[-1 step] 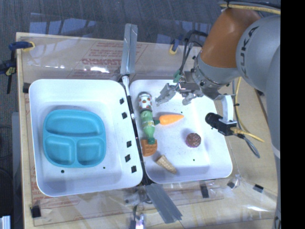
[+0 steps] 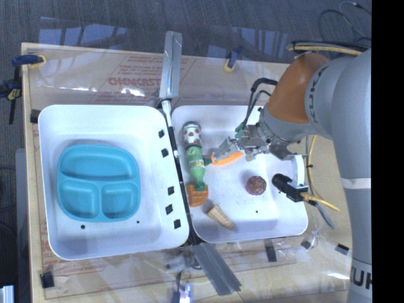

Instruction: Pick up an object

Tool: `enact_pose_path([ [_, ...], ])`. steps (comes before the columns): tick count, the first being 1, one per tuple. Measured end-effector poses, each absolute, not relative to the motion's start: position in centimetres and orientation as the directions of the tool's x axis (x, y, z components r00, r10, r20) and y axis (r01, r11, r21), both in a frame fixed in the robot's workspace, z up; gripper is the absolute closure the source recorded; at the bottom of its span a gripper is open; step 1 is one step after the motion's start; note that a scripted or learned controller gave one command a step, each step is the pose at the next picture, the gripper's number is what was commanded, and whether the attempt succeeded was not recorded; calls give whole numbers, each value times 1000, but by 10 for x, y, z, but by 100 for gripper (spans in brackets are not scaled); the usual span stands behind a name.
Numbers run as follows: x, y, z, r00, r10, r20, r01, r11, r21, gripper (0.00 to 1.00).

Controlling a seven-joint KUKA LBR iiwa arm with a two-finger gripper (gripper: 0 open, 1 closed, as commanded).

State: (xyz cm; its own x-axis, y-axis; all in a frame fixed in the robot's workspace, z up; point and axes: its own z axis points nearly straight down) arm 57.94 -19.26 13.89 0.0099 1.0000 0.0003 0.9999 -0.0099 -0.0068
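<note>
Your hand (image 2: 235, 151) hovered at the carrot (image 2: 226, 159), grip state unclear; next you needed a firm closure.

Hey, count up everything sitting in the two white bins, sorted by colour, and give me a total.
Blue: 1, the divided plastic tray
Green: 1, the bottle with a silver cap
Orange: 2, the carrot and the waffle-textured block
Brown: 1, the round ball
Tan: 1, the cone
Total: 6

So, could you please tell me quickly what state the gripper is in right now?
Gripper: above the right bin, at the orange carrot; open or shut cannot be told.
</note>
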Motion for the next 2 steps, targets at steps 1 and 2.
enact_pose_path([
  [1, 618, -193, 91, -70, 998, 0, 998, 70, -2, 0],
  [2, 579, -189, 92, -128, 992, 1, 992, 128, -3, 0],
])
